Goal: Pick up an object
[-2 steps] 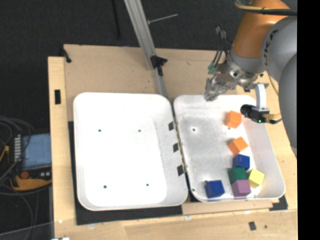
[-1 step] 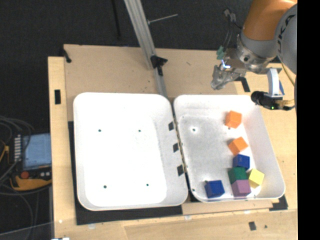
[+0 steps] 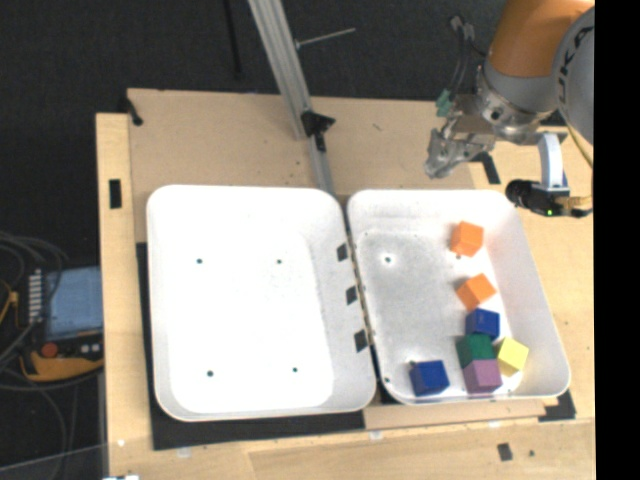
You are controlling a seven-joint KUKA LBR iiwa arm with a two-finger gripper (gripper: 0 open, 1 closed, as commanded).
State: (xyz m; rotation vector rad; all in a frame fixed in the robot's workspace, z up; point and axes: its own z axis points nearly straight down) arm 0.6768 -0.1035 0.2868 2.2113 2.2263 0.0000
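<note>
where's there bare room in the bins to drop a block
The left bin has a bare floor throughout. In the right bin, the left half is free above the blue cube; its right side is crowded, from the orange cube down.

A: Where is there open room?

B: The left bin point(image 3: 250, 298) has a bare floor throughout, and so does the left half of the right bin point(image 3: 400, 288).

A: And the obstacles?

B: Blocks crowd the right bin's right side and near corner: two orange cubes point(image 3: 466, 238), then blue point(image 3: 483, 323), green point(image 3: 475, 349), yellow point(image 3: 512, 354) and purple point(image 3: 482, 375) packed together. A slanted metal rail point(image 3: 285, 63) crosses the table point(image 3: 230, 138) behind the bins.
</note>
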